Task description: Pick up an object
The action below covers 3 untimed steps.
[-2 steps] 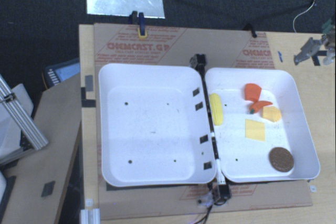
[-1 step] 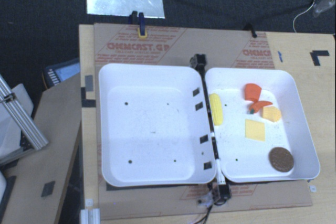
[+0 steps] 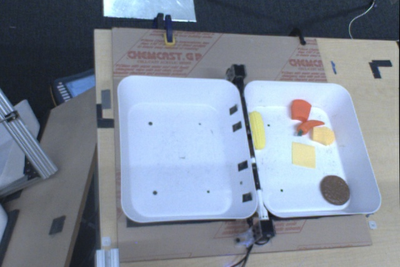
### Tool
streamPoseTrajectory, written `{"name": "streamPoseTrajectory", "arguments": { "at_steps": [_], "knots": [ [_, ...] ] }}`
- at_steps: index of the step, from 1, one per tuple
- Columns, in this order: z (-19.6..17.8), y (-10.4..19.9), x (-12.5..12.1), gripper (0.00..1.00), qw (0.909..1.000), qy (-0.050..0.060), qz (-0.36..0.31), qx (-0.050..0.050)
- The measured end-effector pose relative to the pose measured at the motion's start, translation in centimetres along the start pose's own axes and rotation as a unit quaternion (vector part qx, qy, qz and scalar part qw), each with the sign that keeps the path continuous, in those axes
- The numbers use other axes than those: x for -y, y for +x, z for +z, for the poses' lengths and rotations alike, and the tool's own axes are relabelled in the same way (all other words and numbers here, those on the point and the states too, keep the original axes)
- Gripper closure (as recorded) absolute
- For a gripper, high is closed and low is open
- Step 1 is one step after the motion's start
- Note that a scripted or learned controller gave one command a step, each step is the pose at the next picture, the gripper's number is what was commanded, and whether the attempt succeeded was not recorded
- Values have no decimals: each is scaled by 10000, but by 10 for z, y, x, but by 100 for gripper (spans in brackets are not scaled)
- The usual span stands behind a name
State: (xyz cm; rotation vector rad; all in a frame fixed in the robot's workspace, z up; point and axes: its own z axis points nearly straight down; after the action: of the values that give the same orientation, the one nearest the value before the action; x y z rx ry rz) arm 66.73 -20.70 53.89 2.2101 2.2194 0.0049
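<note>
At the left of the frame, the left bin (image 3: 181,153) sits on the tabletop (image 3: 350,59), its white floor showing only a few small dark dots. Just right of it, touching along a clipped seam at the centre, is the right bin (image 3: 359,153). Inside that bin, a yellow corn cob (image 3: 257,129) lies upright in the frame along the left wall. Right of it, near the middle, a flat yellow square (image 3: 304,154) lies alone. Above it, an orange piece (image 3: 301,112) sits in the upper part, with a small yellow-orange block (image 3: 324,136) just beside it to the lower right. A brown round disc (image 3: 335,189) rests in the lower right corner. The end effector's state cannot be told.
</note>
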Motion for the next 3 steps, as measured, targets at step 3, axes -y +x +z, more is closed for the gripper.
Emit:
{"name": "streamPoseTrajectory", "arguments": {
  "at_steps": [3],
  "knots": [
    [3,1,-1,100,10000,30,-11,-14]
  ]
}}
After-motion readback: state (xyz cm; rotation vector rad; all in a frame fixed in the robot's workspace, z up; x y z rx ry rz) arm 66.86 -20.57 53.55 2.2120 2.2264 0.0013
